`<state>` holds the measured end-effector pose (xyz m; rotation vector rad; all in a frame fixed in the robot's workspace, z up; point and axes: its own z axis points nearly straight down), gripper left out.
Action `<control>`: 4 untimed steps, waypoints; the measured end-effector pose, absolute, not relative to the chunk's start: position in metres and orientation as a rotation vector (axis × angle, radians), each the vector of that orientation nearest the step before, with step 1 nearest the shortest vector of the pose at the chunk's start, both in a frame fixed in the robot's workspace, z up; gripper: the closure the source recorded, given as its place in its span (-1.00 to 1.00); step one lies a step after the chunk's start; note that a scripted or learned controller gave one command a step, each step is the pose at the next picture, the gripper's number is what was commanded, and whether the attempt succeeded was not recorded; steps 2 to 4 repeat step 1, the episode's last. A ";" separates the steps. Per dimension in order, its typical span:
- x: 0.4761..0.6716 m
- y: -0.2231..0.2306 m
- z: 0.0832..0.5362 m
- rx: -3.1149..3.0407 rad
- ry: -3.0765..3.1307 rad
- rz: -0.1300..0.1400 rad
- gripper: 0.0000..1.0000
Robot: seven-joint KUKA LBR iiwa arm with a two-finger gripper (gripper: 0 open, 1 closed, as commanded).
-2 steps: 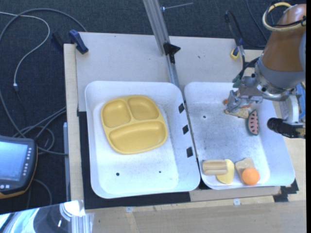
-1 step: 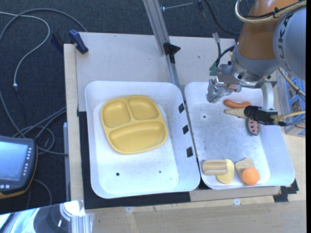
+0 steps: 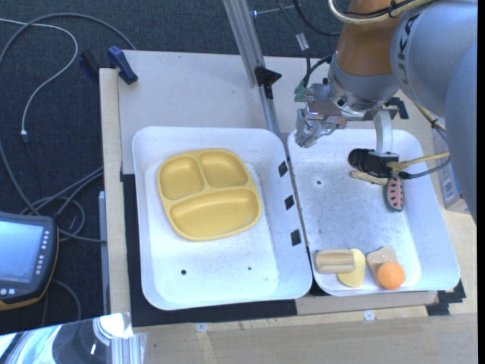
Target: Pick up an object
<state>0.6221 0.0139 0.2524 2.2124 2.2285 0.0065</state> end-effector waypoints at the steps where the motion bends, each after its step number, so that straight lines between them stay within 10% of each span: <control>1: 0.650 0.058 0.237 2.214 2.226 0.005 1.00; 4: 0.650 0.058 0.237 2.214 2.226 0.005 1.00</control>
